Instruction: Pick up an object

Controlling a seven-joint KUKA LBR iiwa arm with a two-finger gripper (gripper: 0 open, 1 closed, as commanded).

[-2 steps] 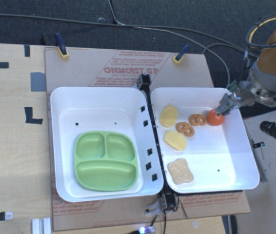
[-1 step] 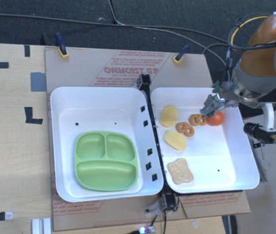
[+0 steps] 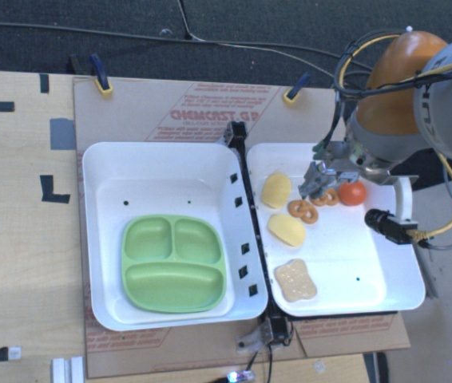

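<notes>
Gripper (image 3: 319,183), finger opening indiscernible, poised over pretzels (image 3: 312,206) beside tomato (image 3: 353,193), near right bin's (image 3: 402,294) far edge.

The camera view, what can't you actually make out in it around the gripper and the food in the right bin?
- Gripper: its own body and cables cover the tip, so any grasp is unreadable.
- Second pretzel: partly under the gripper.
- Red tomato-like piece: too small to identify surely.
- Arm: cut off by the right edge.
</notes>
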